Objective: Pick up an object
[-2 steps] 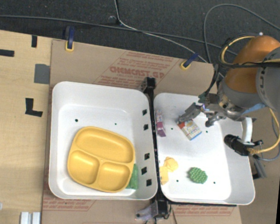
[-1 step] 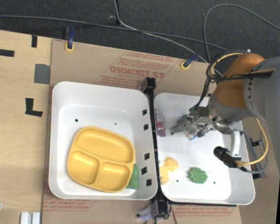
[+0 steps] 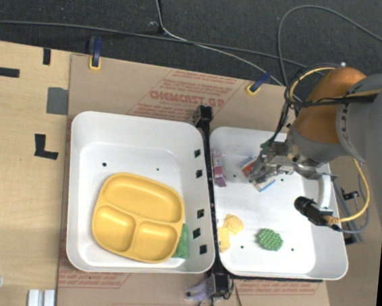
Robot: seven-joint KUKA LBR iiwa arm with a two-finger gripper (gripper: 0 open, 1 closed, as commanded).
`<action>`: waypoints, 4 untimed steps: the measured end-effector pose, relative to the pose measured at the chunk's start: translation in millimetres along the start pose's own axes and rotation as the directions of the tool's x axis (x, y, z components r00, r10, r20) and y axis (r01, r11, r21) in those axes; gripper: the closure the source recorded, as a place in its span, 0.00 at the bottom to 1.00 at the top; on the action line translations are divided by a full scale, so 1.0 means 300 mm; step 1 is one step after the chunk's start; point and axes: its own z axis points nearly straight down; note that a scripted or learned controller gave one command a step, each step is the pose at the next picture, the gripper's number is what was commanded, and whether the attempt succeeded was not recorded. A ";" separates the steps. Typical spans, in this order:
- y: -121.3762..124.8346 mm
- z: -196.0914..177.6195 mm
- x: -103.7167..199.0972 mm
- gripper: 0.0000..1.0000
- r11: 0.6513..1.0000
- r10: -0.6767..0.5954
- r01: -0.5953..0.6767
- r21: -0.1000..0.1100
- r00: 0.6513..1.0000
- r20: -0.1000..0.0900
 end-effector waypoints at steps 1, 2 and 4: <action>-0.001 -0.145 -0.015 1.00 1.000 0.003 -0.003 -0.005 1.000 0.000; 0.002 -0.278 -0.014 1.00 1.000 0.002 -0.002 -0.006 1.000 0.000; -0.074 -0.274 0.332 1.00 1.000 -0.002 0.002 0.000 1.000 -0.001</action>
